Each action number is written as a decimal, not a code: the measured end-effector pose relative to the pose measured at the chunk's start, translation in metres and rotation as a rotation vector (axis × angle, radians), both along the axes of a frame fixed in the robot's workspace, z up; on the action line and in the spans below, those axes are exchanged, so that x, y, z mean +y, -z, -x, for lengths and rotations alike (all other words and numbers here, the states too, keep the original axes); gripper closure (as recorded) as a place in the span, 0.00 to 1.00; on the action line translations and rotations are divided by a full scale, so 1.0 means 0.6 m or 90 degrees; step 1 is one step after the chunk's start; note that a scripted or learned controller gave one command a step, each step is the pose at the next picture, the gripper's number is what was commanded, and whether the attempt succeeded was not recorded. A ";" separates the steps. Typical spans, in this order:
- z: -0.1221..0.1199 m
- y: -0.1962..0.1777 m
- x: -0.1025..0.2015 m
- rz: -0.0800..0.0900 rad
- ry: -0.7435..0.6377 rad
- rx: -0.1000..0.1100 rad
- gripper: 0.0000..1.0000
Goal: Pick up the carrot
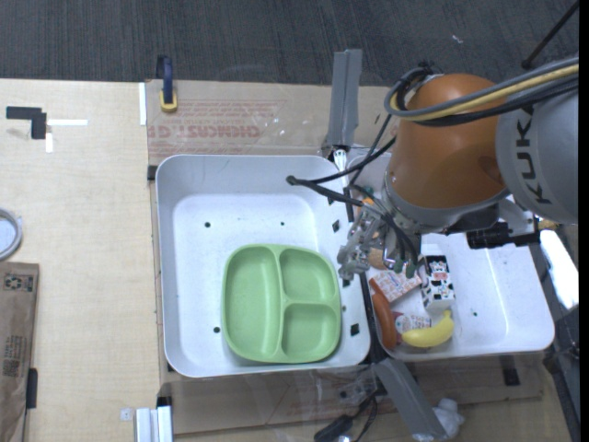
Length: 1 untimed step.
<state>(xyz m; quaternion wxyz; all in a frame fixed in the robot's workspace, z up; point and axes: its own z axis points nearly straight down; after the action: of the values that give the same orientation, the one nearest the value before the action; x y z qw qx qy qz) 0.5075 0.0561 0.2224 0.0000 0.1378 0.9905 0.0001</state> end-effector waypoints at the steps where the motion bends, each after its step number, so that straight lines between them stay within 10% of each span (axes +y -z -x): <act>1: -0.082 0.008 0.010 0.000 -0.264 -0.002 1.00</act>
<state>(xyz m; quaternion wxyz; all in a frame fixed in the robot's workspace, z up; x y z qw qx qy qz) 0.5565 0.0621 0.2179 0.0012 -0.0687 0.9976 0.0006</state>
